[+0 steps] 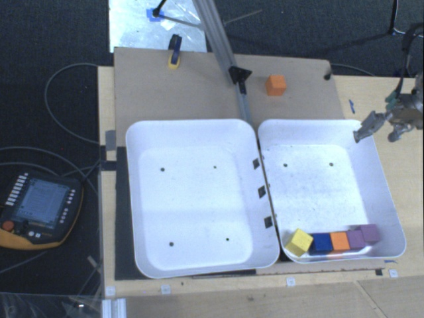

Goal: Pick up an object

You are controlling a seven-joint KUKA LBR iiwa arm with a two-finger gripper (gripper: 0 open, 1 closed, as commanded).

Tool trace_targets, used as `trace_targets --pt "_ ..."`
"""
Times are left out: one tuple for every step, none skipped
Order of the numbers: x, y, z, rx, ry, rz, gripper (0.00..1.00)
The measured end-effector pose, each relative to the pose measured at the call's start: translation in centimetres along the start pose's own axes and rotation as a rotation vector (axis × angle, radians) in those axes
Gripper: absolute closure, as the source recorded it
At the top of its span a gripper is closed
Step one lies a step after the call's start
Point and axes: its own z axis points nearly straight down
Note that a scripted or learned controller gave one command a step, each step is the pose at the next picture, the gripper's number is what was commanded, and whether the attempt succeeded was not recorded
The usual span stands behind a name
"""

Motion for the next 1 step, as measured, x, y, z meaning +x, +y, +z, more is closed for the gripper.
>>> trace_targets --pt "0.35 -5.06 2.83 0.014 0.005 0.006 0.0"
